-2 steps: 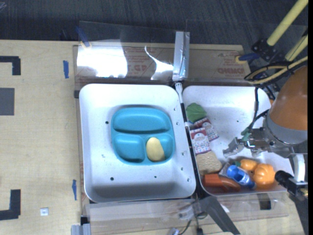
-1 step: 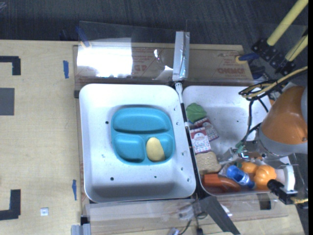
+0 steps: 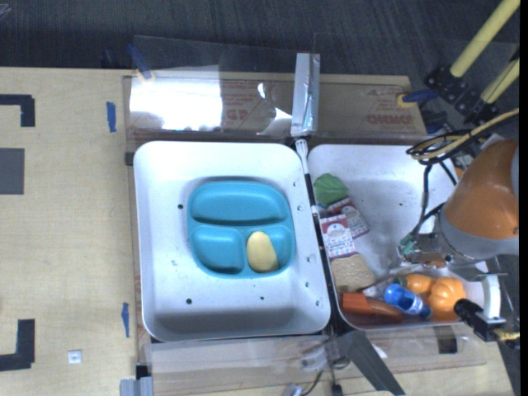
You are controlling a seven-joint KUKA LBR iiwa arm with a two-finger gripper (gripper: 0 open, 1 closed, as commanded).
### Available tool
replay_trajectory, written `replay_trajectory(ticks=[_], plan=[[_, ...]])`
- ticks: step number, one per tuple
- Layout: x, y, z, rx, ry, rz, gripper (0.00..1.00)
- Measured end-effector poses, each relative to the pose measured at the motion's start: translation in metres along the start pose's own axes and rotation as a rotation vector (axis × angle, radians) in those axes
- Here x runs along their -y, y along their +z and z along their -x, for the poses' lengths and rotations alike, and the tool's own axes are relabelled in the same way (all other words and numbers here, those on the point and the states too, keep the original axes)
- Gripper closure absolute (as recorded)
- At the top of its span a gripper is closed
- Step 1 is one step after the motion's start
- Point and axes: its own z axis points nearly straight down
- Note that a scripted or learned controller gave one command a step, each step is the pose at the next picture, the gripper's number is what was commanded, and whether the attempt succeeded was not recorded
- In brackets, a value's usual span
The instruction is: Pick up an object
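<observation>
Orange fruit (image 3: pixel 445 294) in right bin (image 3: pixel 371 167), just beside claw (image 3: pixel 410 258), claw state unclear

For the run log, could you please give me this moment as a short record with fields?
left bin: holds a blue divided tray
tray contents: a yellow egg-shaped item in its lower right compartment
right bin: a green item, a red-and-white packet, a brown slice, a red-orange stick-shaped item, a blue item, orange fruit-like items
arm: over the right bin's right side, wrist low near the clutter
grasp: cannot tell
</observation>
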Motion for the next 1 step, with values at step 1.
replay_trajectory(ticks=[1], plan=[[0.0004, 0.0005, 0.0000, 0.000, 0.000, -0.001, 0.00]])
